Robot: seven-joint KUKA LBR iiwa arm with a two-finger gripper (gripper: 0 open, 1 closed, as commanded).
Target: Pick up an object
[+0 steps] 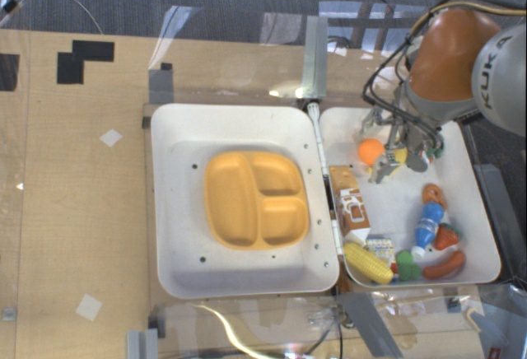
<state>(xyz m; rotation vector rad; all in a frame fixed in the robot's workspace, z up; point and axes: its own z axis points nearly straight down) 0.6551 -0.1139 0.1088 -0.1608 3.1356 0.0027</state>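
Observation:
My gripper (400,161) hangs low over the back of the right bin (486,234), under the grey arm with its orange band (449,53). An orange ball (370,151) lies just left of the gripper, close to it. A small yellow piece (401,156) shows right at the gripper; I cannot tell whether it is held or lying in the bin beneath. Further forward lie a brown carton (352,211), a yellow corn cob (368,263), a blue bottle (428,224), a green toy (406,263) and a red sausage (445,267).
The left bin (177,184) holds a yellow divided plate (255,199) at its middle. A metal rail (323,176) separates the two bins. Cables loop off the arm above the right bin's back edge. The wooden bench (74,209) stretches away to the left.

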